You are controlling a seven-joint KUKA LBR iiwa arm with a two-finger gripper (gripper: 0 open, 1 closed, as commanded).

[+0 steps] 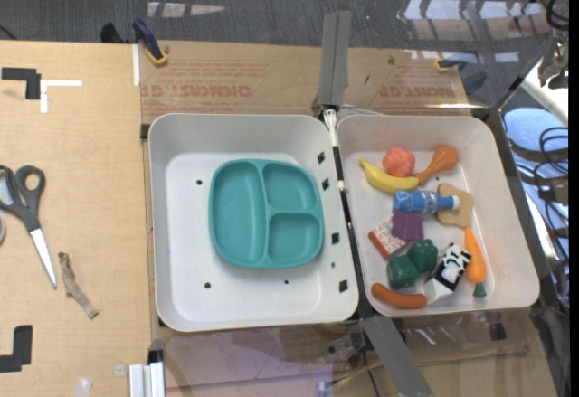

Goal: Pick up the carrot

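Red sausage (398,297) lies at the near wall of the bin (507,205) on the side my arm reaches in from. Whether my gripper is apart, together or clamped on anything, I cannot tell. Far-side bin (172,205) holds a teal divided plate (267,214). Arm-side bin is cluttered. The carrot (475,261) lies along its arm-side wall toward the near corner, green end nearest the camera, touching a black-and-white toy (452,270). Banana (387,176), blue bottle (421,202) and green toy (412,264) sit farther from my arm.
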